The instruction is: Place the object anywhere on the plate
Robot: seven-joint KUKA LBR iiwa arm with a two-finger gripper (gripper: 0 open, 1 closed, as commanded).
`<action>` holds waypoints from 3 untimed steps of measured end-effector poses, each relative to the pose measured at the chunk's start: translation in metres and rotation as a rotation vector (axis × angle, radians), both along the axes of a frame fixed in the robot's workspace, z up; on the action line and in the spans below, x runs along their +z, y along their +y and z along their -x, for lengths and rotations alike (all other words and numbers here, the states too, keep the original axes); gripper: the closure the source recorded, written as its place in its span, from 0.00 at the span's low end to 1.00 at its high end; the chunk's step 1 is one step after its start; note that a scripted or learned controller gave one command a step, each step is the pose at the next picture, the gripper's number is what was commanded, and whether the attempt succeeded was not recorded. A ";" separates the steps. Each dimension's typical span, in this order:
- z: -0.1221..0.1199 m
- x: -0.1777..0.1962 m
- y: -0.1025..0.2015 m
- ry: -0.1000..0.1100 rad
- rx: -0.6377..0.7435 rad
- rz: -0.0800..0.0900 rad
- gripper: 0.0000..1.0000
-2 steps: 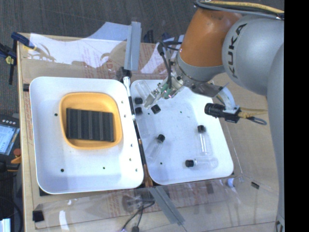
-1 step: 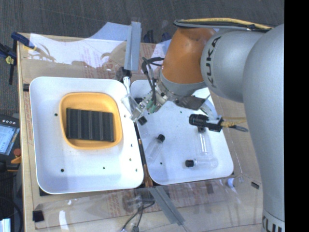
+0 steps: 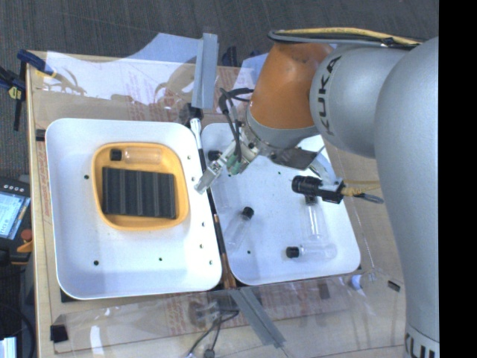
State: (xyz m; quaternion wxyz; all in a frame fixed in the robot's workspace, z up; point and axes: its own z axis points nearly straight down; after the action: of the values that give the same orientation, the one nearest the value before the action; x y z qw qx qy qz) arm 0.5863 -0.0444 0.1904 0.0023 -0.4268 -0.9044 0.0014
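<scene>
Over the seam between the two bins, the hand (image 3: pixel 211 171) hangs low, and I cannot tell its state. Clear plastic tubes (image 3: pixel 314 226) with black caps lie in the right bin (image 3: pixel 343 263), well apart from the yellow plate (image 3: pixel 140 186). They look light, stiff and slippery; mid-barrel seems the safest hold.

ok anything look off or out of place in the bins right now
Nothing looks spilled or broken. The yellow plate lies flat in the left bin; the black marker and clear tubes lie loose in the right bin.
</scene>
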 end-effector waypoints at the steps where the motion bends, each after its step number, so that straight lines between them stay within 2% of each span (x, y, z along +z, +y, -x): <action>1: -0.031 0.002 -0.032 -0.006 0.284 0.000 0.00; 2: -0.048 0.021 -0.049 -0.007 0.719 -0.001 0.00; 3: -0.042 0.072 -0.090 -0.008 1.025 0.000 0.00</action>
State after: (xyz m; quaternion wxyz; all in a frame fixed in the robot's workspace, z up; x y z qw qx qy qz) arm 0.6285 -0.1344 0.2622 -0.0019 0.0715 -0.9974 0.0006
